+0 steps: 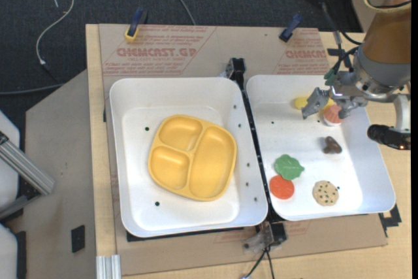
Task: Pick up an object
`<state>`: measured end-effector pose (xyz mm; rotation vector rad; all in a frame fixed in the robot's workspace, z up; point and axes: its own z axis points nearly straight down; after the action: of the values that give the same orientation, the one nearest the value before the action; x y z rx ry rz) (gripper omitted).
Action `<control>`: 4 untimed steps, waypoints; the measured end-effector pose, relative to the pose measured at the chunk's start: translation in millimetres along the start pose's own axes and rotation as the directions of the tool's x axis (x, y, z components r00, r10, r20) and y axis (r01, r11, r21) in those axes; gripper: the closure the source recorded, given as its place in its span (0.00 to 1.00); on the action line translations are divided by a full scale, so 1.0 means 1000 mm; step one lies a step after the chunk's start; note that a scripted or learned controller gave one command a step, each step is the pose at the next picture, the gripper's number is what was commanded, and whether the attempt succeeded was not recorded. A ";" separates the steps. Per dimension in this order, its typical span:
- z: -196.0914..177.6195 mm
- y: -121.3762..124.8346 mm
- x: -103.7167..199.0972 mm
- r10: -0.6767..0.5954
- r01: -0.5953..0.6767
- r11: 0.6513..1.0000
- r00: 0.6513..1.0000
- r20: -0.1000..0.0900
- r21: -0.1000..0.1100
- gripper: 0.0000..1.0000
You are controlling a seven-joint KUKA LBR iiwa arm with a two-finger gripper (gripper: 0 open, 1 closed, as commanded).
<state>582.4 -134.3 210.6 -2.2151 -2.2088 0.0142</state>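
Objects in the right bin [372, 160] lay scattered; a pinkish piece [332, 114] sat just under the gripper [326, 103], whose grasp could not be told.

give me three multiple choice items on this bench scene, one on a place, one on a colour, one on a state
1. Where does the yellow divided plate lie?
A. in the left bin
B. in the right bin
C. on the cardboard outside the bins

2. What colour is the leafy item near the front of the right bin?
A. blue
B. green
C. white

3. How does the cookie stand?
A. gripped in the pincer
B. lying flat on the bin floor, apart from the pincer
C. resting on the yellow plate

Answers:
1. A, the plate sits in the middle of the left bin.
2. B, it is plainly green, next to an orange-red disc.
3. B, it lies near the bin's front edge, while the pincer is over the back part of that bin.
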 end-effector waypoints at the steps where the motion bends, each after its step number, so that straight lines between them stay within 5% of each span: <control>1: -0.008 0.003 0.000 -0.003 0.003 1.000 1.000 0.002 -0.014 0.00; 3: 0.101 0.006 0.006 -0.003 0.003 1.000 1.000 0.001 -0.011 0.00; 4: 0.127 0.006 0.007 -0.003 0.003 1.000 1.000 0.001 -0.011 0.00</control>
<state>586.5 -126.9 83.5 -2.2177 -2.2181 0.0033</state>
